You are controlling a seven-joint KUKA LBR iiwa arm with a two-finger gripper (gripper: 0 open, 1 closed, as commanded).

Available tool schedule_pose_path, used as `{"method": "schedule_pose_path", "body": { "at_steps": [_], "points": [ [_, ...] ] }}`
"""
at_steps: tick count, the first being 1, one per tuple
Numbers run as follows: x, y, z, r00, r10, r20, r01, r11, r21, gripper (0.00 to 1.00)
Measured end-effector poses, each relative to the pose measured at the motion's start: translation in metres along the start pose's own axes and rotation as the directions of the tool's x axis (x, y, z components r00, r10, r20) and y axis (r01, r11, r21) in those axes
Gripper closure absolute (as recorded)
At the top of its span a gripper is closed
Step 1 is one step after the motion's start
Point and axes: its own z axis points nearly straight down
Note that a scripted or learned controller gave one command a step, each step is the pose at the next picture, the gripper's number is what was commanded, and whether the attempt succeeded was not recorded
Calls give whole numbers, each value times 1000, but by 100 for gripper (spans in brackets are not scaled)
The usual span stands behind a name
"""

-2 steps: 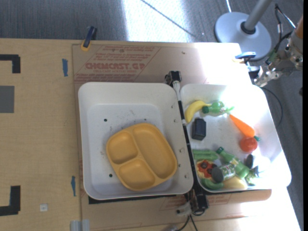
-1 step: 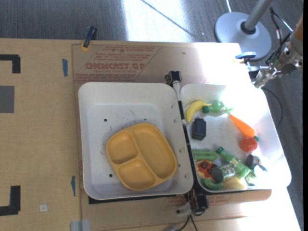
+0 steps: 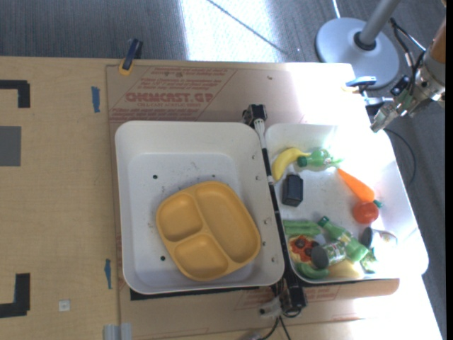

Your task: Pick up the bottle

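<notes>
The bottle (image 3: 340, 241) is green with a pale label and lies on its side among the clutter at the near end of the right bin (image 3: 396, 168). Its neck points up-left. My gripper (image 3: 380, 118) hangs at the right bin's far right corner, over the rim, well away from the bottle and with nothing seen in it. The grey arm with its orange band (image 3: 437, 52) reaches in from the upper right.
The right bin also holds a banana (image 3: 283, 161), a green toy (image 3: 316, 159), a carrot (image 3: 355, 184), a tomato (image 3: 365, 212), a black block (image 3: 292, 189) and green vegetables (image 3: 301, 227). A yellow divided plate (image 3: 207, 229) lies in the left bin (image 3: 134, 190). A lamp base (image 3: 350, 40) stands behind.
</notes>
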Motion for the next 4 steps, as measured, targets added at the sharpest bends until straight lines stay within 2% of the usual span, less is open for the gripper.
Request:
{"method": "schedule_pose_path", "body": {
  "at_steps": [1,2,3,4],
  "points": [
    [-1,0,-10,974,225,3,-225,974,-4,100],
    [0,0,-8,976,218,1,-218,976,-2,100],
    [0,0,-7,994,110,1,-110,994,-1,100],
    [0,0,-2,996,-87,0,87,996,-1,100]
  ]
}}
